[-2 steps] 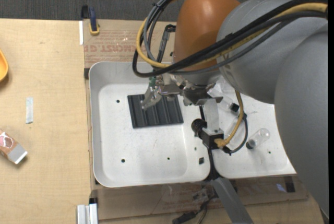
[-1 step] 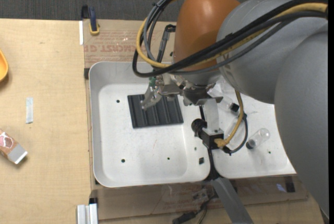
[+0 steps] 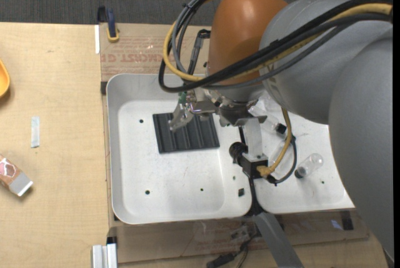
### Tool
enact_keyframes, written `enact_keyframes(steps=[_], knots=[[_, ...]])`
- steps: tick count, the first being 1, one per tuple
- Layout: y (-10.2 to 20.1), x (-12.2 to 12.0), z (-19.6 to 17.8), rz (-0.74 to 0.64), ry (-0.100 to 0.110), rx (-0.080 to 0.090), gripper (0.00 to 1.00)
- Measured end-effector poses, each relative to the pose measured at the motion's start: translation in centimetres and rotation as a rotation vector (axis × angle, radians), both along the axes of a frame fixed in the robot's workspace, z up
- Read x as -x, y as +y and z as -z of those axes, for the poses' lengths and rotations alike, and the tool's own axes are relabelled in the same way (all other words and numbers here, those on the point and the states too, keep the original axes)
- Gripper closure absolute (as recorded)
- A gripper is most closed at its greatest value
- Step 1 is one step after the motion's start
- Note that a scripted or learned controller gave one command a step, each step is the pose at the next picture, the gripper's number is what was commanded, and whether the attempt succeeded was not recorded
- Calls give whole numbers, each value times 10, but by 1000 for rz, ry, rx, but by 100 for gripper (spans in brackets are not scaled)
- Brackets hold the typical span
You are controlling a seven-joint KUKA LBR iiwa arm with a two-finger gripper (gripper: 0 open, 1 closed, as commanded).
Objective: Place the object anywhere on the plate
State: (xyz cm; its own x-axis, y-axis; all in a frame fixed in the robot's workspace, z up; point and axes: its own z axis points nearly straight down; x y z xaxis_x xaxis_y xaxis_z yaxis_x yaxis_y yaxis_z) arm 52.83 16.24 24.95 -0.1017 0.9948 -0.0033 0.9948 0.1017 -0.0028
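Note:
A dark ribbed rectangular plate (image 3: pixel 190 134) lies flat in the left white bin (image 3: pixel 131 154), towards its back right. My gripper (image 3: pixel 180 118) hangs over the plate's back left part, close to or touching its surface; I see nothing held in it. A small clear, rounded object (image 3: pixel 309 167) lies in the right bin (image 3: pixel 325 198), well to the right of the gripper. The arm's orange band (image 3: pixel 244 23) and grey body cover most of the right bin.
Black and yellow cables (image 3: pixel 256 163) droop over the divider between the bins. On the wooden bench left of the bins lie a small pale strip (image 3: pixel 35 132), a red-and-white block (image 3: pixel 14 176) and an orange item (image 3: pixel 3 80). A blue clamp (image 3: pixel 111 24) sits behind the left bin.

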Motion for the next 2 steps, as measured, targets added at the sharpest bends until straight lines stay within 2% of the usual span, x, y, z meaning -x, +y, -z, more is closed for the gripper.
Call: enact_keyframes(steps=[2], knots=[[0, 0, 0, 0, 0, 0, 0]])
